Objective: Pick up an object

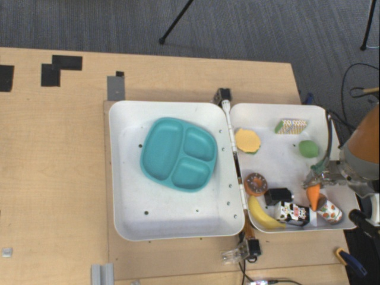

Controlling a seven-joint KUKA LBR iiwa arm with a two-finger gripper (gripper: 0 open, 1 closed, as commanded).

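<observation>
Nearest the camera, along the front wall of the right-hand shallow white bin [325,116], lie a yellow banana [261,213], a small black-and-white printed packet [294,212] and a round white-and-orange patterned object [330,212] in the front right corner. Just behind the banana sits a small brown ring-shaped doughnut with sprinkles [256,183], and beside it a small black block [278,195].

At the bin's right side, the grey arm with its orange band [363,140] reaches in, and the hand [314,183] is low over an orange carrot-shaped toy [313,196]. The carrot stands just under the hand, touching or nearly touching it; whether the hand is clenched on it or released cannot be told from this angle.

Further back in the same bin lie a round green ball-like object [308,148], a flat yellow-orange disc [247,141] near the left wall, and a small pale patterned packet [291,125] toward the far wall.

The left-hand shallow white bin [124,159] holds a teal plastic divided plate with three compartments [179,153], lying flat near its middle.

Both bins rest side by side on a light wooden surface [53,177]. Beyond it is grey carpeted floor [267,16].
</observation>
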